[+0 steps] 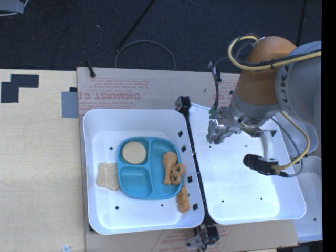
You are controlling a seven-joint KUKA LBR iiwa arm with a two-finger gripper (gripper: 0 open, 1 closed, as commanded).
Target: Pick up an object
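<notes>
In the left bin (105,122) lies a blue divided plate (135,185). The plate carries a round pale biscuit (134,152) and a brown pretzel-like piece (172,168). A pale slice of toast (107,176) rests on the bin floor just left of the plate. A small brown chunk (182,199) lies by the plate's lower right corner. My gripper (213,136) hangs over the upper left part of the right bin (247,201), close to the wall between the bins. It is apart from all the food items, and nothing shows beneath it.
A black strip with clips (187,140) runs between the two bins. A black cylinder on a cable (261,164) sticks out from the arm over the right bin. Cardboard (121,91) lies under the bins, and a light wooden bench (37,167) spreads to the left.
</notes>
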